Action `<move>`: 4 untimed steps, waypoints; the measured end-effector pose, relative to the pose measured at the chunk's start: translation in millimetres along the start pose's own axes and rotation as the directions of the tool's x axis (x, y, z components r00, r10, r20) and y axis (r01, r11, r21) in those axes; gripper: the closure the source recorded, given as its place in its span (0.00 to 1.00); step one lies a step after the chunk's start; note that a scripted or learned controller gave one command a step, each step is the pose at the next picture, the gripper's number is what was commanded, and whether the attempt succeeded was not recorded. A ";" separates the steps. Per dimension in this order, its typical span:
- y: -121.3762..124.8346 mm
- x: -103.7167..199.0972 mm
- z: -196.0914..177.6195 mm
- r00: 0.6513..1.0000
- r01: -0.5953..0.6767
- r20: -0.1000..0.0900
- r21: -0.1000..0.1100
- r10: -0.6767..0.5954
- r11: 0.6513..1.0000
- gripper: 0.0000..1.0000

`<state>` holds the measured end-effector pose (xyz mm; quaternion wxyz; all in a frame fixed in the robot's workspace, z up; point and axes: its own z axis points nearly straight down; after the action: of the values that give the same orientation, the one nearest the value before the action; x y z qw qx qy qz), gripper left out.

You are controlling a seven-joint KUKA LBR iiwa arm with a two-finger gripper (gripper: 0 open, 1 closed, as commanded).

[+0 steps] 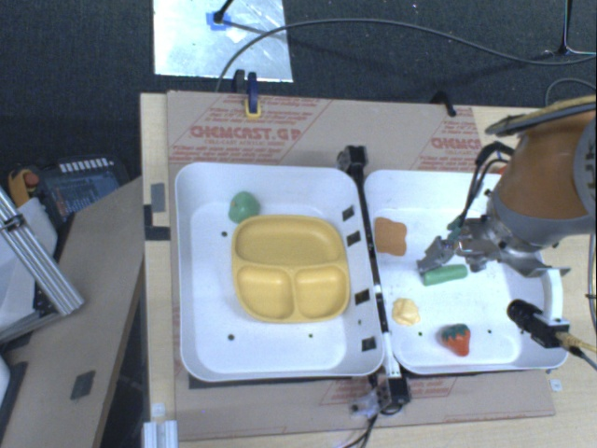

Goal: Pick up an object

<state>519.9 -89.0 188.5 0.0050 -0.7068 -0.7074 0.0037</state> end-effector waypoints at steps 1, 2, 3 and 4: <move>2.9 0.1 -6.3 1.000 0.002 0.001 -0.013 -0.002 1.000 0.00; 2.7 -10.1 48.2 1.000 0.000 0.001 -0.009 0.000 1.000 0.00; 2.9 -9.8 100.7 1.000 0.000 0.000 -0.009 0.000 1.000 0.00; 3.7 -10.1 87.8 1.000 -0.001 0.002 -0.013 0.001 1.000 1.00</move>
<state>522.5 -99.0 100.7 -0.0001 -0.7070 -0.7072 -0.0001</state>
